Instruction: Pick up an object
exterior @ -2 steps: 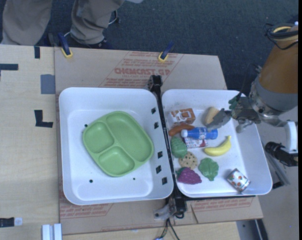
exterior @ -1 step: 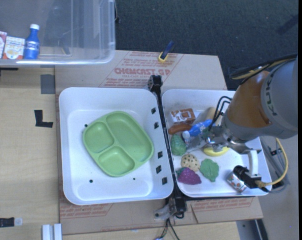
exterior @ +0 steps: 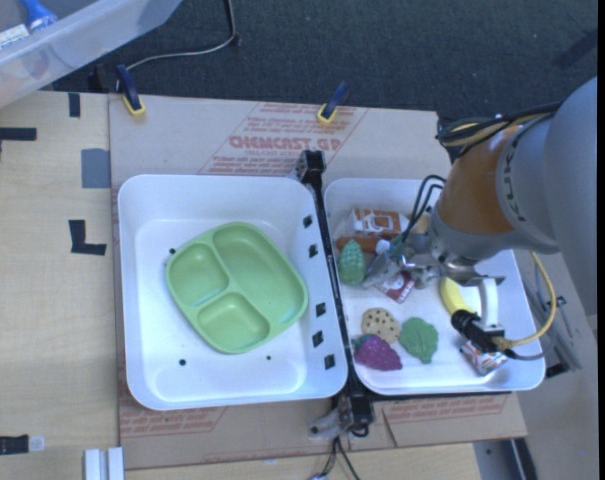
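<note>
Toys lay crowded in the right bin [exterior: 522, 373]: a green pod [exterior: 352, 263], a cookie [exterior: 380, 321], purple grapes [exterior: 378, 353], a green leaf [exterior: 419, 338], a yellow banana [exterior: 452, 295] and a brown packet [exterior: 374, 222]. The tool [exterior: 397, 268] stood low among them, with the pod just beside it toward the divider and the cookie near below. Whether it was apart or together, I cannot tell. The left bin [exterior: 142, 268] held one green divided plate [exterior: 236, 286].

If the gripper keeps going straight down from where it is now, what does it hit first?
Probably the small red-and-white packet lying under the gripper in the right bin, with the green pickle-like toy just left of it. Depth is hard to judge from this slanted view.
</note>
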`<state>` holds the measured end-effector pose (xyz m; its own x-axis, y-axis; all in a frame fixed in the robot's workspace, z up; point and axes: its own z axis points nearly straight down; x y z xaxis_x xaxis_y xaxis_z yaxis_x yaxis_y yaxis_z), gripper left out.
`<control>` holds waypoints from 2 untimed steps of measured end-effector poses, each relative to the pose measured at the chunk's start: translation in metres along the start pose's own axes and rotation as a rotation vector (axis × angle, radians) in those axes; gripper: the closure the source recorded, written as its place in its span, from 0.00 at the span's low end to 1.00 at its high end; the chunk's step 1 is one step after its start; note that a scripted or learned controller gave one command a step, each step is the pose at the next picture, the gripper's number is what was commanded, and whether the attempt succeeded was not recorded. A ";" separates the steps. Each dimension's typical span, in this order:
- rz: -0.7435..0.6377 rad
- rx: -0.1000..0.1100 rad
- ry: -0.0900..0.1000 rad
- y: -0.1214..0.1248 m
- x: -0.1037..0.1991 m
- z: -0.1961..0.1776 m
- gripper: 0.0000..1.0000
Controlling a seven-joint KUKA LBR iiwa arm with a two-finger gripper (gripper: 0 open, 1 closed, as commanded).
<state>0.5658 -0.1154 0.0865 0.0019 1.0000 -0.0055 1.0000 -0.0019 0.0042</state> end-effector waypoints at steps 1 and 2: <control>0.003 0.019 0.003 0.046 0.008 0.002 0.00; 0.020 0.117 0.005 0.080 0.006 0.008 0.00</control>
<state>0.6460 -0.1097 0.0784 0.0222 0.9998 -0.0020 0.9934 -0.0223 -0.1127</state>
